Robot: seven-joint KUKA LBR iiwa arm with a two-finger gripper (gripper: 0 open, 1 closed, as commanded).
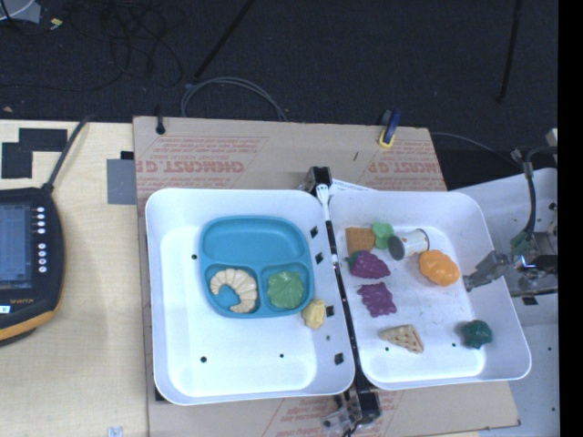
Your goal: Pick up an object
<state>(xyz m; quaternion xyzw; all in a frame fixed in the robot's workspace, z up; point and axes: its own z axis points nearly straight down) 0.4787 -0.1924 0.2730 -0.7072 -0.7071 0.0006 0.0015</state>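
Hovering just right of the orange (439,268) in the right bin (506,353), the gripper (477,279) shows too little to tell its fingers' spread; that toy looks light, stiff, slippery, best pinched across its middle.

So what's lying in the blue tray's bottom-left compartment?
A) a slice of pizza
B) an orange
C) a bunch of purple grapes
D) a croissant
D: the croissant lies in the blue tray's bottom-left compartment, beside a green leafy piece in the next compartment.
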